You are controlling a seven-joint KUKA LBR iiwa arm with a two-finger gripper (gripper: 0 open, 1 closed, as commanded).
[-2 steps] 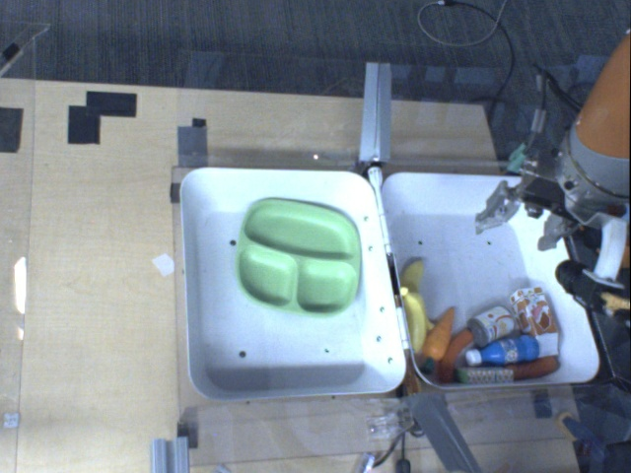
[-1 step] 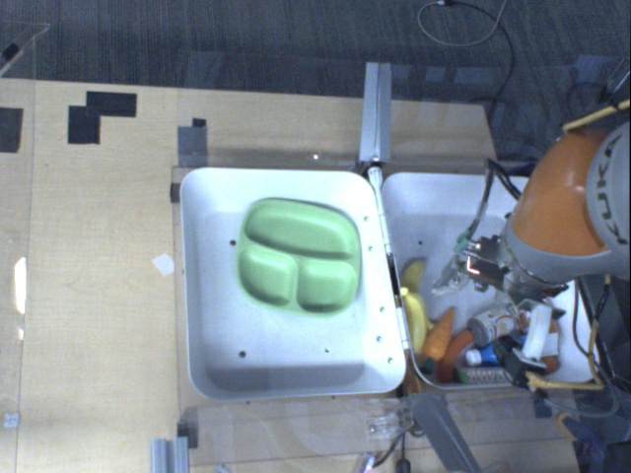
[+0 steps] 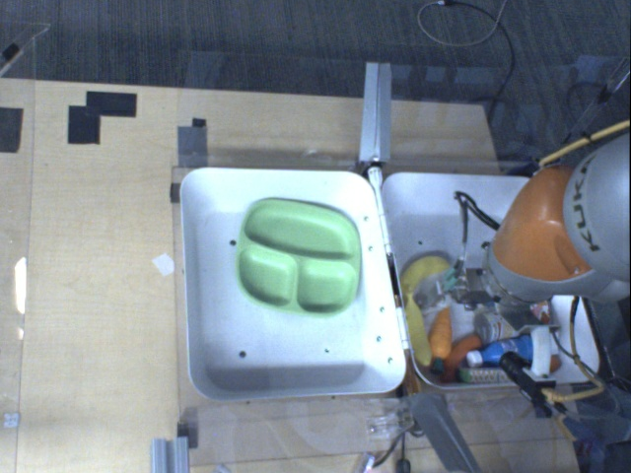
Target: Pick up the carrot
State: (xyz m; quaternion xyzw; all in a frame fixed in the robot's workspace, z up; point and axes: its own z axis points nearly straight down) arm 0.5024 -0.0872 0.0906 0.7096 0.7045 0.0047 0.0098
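**Carrot among clutter, near corner of the right bin**

As I hung over the right bin point(image 3: 434, 197), the carrot point(image 3: 441, 331) lay at the near side of that bin, close to its left wall, and it was not in my grasp. My gripper point(image 3: 471, 291) was just beside it, a little to the far and right side, under my grey wrist and the orange band. How wide my jaws stood I could not tell, because my own arm hid them from the camera.

I judged the carrot to be a toy: light, stiff, with a smooth skin that could slip if I pressed only lightly. I did not think it was fragile. The best place to take hold seemed the middle of its body, with one jaw on each long side, because the ends are narrow.

Its long axis ran almost from far to near, only slightly tilted. The far end looked thinner, so I supposed the tip pointed far, toward my gripper, and the thick end pointed near.

The neighbours made it difficult. A banana point(image 3: 418, 304) curved along its left side, very near or touching. A blue and white bottle point(image 3: 508, 352) lay just to the right at the near wall. The green tray point(image 3: 298, 253) in the left bin point(image 3: 212, 294) was well apart.
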